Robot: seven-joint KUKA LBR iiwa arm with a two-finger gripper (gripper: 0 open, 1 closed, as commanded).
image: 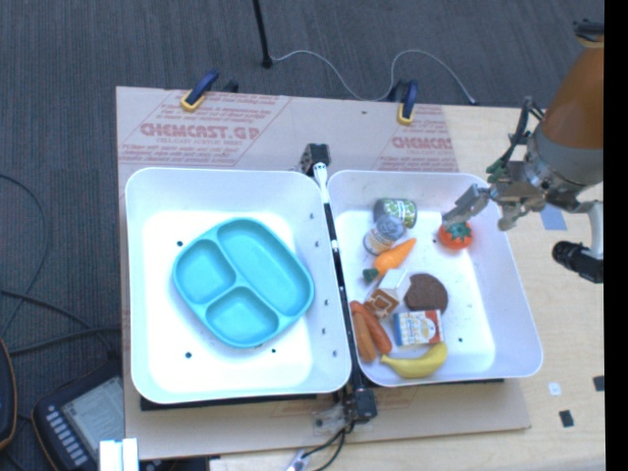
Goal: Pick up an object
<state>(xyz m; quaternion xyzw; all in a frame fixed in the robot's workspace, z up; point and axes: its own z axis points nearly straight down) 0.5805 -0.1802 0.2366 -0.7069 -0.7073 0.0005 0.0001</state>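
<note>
arm (579,96): grey with an orange band, reaching in from the right, wrist above the right bin's upper right corner.
gripper (488,207): two grey fingers spread apart, nothing between them, hanging over the right bin's upper right area.
tomato (455,234): small, red with a green top, on the right bin floor just below the left finger; contact between the two cannot be judged.
right bin (510,292): shallow, white, holding all the toy food.
can (390,222): lying tilted near the bin's upper middle, green label at its upper end.
carrot (394,255): orange, just below the can, slanted.
brown round piece (427,291): dark, cookie-like, near the bin's centre.
small carton (416,329): white and red, below the brown piece.
banana (416,363): yellow, along the bin's lower edge.
sausages (367,330): two orange-red pieces by the lower left wall.
left bin (157,341): white, beside the right bin, touching along the middle.
plate (242,281): light blue, three compartments, in the middle of the left bin.
bench (196,135): brown board with red lettering, two clamps at its far edge.
</note>
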